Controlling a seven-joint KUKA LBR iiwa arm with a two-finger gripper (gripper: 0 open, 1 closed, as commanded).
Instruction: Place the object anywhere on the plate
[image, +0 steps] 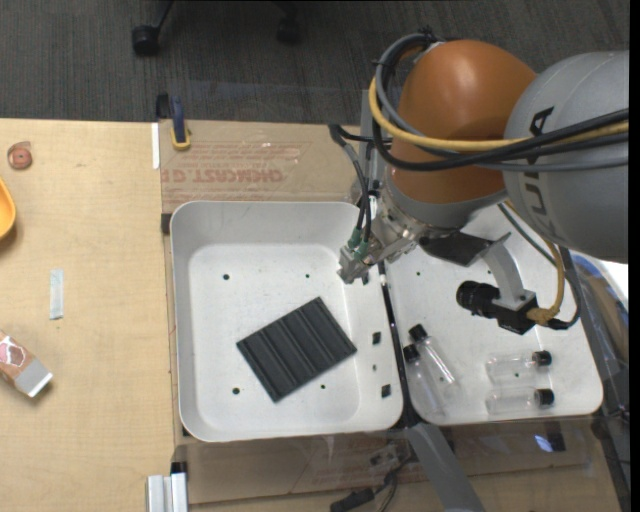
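Over the top right corner of the left bin (190, 330), close to the divide between the two bins, the jaws (356, 264) hang low, their metal tip pointing down and toward seven o'clock; from this slanted overhead angle I cannot tell whether they are spread or pressed together, and nothing is visible between them. From the jaws toward one o'clock the wrist rises into the orange band (460, 110), which bulks large, and the grey arm (575, 140) carries on to the right edge at three o'clock, yellow and black cables looped over it. At about seven o'clock from the jaws, apart from them, the dark ribbed plate (297, 348) lies flat on the left bin's floor, turned at a slant. In the right bin (590, 375), at roughly four o'clock from the jaws, lie three clear vials with black caps: one vial (430, 357) near the divide, tilted, and two more (520, 381) nearer the bin's lower right corner. Beyond the bins at nine o'clock, the wooden surface (90, 250) bears a small grey strip (57, 294).
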